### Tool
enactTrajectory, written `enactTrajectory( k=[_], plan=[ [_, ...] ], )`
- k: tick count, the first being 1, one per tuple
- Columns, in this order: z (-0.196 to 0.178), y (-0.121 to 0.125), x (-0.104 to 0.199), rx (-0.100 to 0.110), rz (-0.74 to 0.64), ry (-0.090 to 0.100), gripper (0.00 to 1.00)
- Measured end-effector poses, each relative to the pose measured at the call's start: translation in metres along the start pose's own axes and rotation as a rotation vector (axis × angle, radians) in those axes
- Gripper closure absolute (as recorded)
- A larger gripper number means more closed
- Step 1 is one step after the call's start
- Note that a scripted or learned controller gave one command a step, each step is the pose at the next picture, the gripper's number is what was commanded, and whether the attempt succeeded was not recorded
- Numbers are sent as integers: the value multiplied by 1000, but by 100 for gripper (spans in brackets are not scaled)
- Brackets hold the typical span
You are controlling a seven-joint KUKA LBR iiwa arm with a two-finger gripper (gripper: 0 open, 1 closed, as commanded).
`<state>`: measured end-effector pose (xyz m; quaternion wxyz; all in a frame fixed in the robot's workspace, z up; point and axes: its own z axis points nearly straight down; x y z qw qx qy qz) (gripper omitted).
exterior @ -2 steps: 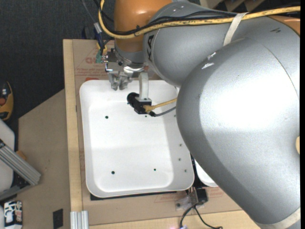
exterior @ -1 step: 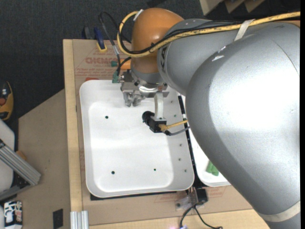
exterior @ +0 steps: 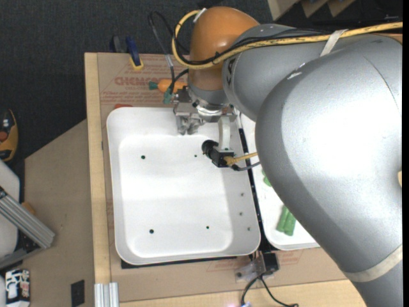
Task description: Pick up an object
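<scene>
My jaws hang low at the far end of the left bin [exterior: 172, 197], just inside its back wall. From this slant I cannot tell whether they are open or closed, and nothing shows between them. The floor beneath and in front of them is plain white, marked by a few small dark dots [exterior: 143, 157]. They look to me like holes or specks rather than anything to grip, though they are too small to be sure.

So the thing I want does not lie under me. It lies toward the view's right and nearer the front: a green piece [exterior: 285, 223] in the right bin [exterior: 273, 236], near the wall the two bins share. Its long axis runs roughly front to back, leaning a little. A second scrap of green [exterior: 267, 181] shows farther back in that bin, mostly under my own arm.

I judge the coming move must carry the jaws over the dividing walls and forward, then set them to close across the green piece's narrow width. Room looks tight on the wall side, and on that smooth floor the piece may slide. Around both bins the tan counter [exterior: 97, 190] lies flat.
</scene>
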<state>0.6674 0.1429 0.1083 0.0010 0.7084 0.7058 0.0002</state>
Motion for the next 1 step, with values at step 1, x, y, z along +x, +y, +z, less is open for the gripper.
enactTrajectory(
  k=[1],
  plan=[
    [25,-18,-45,8,1,0,100]
  ],
)
